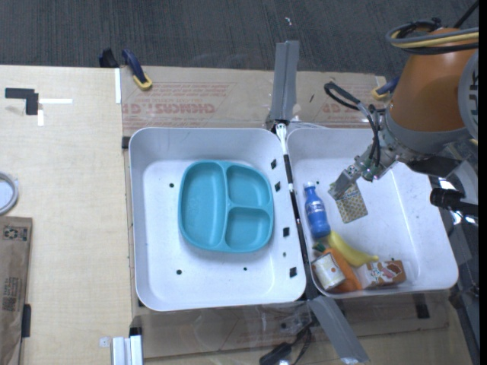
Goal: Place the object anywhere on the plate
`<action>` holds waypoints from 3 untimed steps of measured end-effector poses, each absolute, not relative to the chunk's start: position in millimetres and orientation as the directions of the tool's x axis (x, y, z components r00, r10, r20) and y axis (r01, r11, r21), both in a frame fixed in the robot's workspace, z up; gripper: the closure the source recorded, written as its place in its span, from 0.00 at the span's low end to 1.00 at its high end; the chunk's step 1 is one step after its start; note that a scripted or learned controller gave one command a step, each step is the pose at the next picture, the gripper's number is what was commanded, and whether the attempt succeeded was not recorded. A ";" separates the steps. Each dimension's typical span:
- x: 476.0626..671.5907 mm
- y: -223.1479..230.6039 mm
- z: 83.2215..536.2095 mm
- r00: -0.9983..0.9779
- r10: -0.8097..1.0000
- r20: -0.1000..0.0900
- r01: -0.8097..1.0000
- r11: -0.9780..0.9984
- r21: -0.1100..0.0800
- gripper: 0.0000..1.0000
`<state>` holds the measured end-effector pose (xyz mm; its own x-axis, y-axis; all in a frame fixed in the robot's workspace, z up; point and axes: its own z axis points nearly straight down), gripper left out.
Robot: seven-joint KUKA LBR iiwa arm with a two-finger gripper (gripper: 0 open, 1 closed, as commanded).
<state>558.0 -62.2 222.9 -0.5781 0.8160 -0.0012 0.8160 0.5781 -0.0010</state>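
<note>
the object, a small speckled packet (351,203), hangs pinched between the fingers of the tool (348,182) above the right bin (426,226). nearest in that bin lie a carton (329,271), an orange carrot (348,272), a banana (351,249) and a blue bottle (316,213), their labels too small to read. the teal plate (226,205) sits in the left bin (152,226). farther back, mirrored red lettering crosses the cardboard (190,97) on the table (61,166).

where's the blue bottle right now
The blue bottle lies in the right bin, against its left wall beside the divider, just above the banana and left of the gripper.
</note>
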 end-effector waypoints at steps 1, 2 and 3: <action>585.2 11.9 204.1 -0.571 0.821 0.000 0.821 0.571 -0.001 1.00; 566.4 82.4 190.5 -0.639 0.769 0.001 0.769 0.639 -0.003 1.00; 566.5 82.2 190.6 -0.638 0.770 0.001 0.770 0.638 -0.003 0.00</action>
